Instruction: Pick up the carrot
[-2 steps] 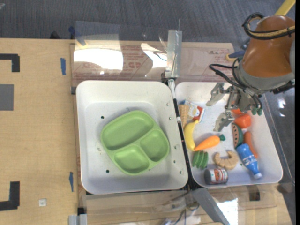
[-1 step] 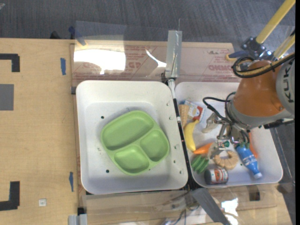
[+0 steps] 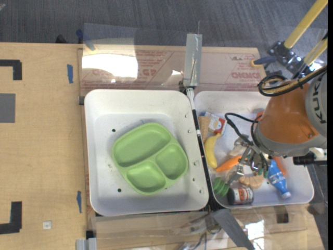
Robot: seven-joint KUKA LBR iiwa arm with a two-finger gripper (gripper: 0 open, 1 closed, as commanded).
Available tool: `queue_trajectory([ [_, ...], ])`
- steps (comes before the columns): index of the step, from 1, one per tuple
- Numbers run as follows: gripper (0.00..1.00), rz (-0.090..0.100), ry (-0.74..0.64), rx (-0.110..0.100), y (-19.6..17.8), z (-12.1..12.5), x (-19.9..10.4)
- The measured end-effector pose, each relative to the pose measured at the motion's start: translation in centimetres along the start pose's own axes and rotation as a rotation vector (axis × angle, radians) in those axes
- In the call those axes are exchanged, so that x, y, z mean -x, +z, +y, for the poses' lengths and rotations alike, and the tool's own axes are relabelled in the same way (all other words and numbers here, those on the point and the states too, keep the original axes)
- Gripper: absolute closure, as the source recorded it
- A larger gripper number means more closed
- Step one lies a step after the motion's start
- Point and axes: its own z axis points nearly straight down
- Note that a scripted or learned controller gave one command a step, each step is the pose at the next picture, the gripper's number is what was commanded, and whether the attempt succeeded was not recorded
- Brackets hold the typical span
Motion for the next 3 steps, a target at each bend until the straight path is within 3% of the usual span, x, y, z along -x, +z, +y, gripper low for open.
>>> queue_trajectory([
  [1, 0.0, 0.009, 0.424, -0.005, -0.1, -1.1, -0.9],
  [2, 0.0, 0.002, 0.904, 0.0, 0.0, -2.1, -1.3],
  [3, 1.0, -0.011, 0.905, 0.004, -1.2, -2.2, -0.9],
])
